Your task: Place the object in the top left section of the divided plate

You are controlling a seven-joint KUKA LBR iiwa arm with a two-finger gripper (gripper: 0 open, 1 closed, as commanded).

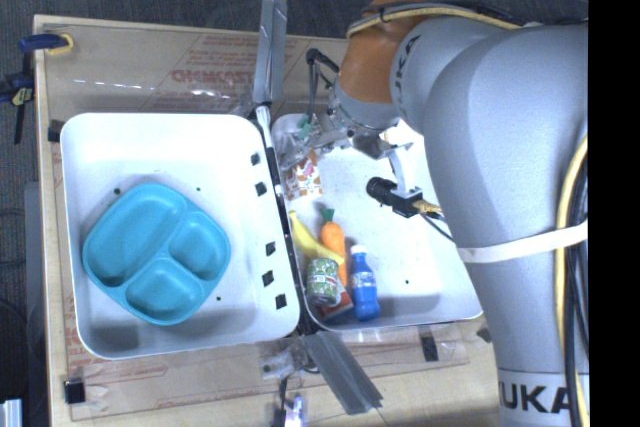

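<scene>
Target object: not yet determinable; candidates are lying in the right white plastic bin [440, 300], none being seen held.
Destination: a light-blue three-section divided plate [155, 253] is set in the left white plastic bin [110, 140]; no item is seen in its sections.
End effector: the two-finger gripper [300, 143] is lowered at the upper left corner of the right bin, over a small red-and-white printed packet [304, 177]; whether it is apart or together cannot be told.
Step in hand: picking is judged to be under way; placing has not begun.
Next move: a secure hold must be made, then a lift and a carry over the bin walls to the plate's top left section.
Neighbouring items: a yellow banana [303, 237], an orange carrot [333, 241], a green patterned can [323, 279] and a blue bottle with white cap [363, 285] are crowded along the right bin's left wall.
Obstruction: the two adjoining bin walls stand between pick and plate; the crowding leaves little room for a clean grasp.
</scene>
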